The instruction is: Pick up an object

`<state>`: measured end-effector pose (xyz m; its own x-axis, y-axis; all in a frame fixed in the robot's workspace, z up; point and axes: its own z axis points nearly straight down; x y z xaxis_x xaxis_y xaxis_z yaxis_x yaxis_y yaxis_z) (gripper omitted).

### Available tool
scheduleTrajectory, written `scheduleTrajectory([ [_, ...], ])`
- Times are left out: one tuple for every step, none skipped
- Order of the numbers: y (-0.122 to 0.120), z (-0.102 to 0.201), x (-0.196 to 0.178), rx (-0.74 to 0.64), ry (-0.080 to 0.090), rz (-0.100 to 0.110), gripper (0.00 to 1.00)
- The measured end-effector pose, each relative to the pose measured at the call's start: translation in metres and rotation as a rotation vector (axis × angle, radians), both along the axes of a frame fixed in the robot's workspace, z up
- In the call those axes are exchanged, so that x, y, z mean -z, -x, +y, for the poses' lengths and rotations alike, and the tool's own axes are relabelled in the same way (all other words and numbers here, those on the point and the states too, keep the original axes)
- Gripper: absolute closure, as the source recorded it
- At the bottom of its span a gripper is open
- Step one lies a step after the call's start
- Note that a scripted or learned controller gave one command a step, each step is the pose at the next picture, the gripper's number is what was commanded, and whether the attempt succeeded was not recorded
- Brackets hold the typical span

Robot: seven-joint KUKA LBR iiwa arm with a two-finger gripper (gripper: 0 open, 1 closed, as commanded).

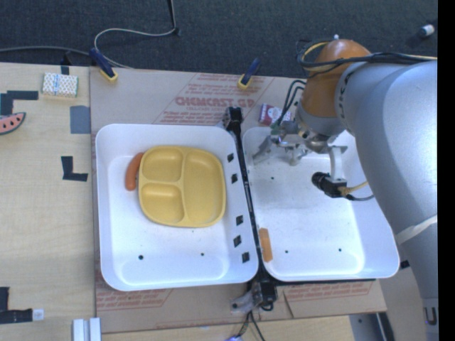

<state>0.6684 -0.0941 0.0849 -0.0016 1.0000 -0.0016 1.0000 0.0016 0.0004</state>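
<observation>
Approach step: claw [290,146] low over right bin [370,258], finger state indiscernible. Next: travel to small orange piece [265,244] by divider, then descend.

A: What lies in the left bin [114,261]?
B: A yellow divided plate [182,186], three compartments, flat and upright; an orange sausage-like piece [131,171] lies just beside its left edge, possibly touching.
A: And in the right bin [355,261]?
B: A small orange piece [265,244] against the left wall, lying lengthwise.
</observation>
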Motion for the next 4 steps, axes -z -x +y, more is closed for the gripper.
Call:
scheduleTrajectory([
  [-0.0003, 0.0005, -0.0097, -0.002, 0.000, 0.000, 1.00],
  [-0.0002, 0.0004, -0.0095, -0.002, 0.000, 0.000, 0.00],
  [-0.0002, 0.0014, -0.0189, -0.003, -0.001, 0.001, 1.00],
  [-0.0001, 0.0014, -0.0188, -0.003, -0.001, 0.001, 0.00],
])
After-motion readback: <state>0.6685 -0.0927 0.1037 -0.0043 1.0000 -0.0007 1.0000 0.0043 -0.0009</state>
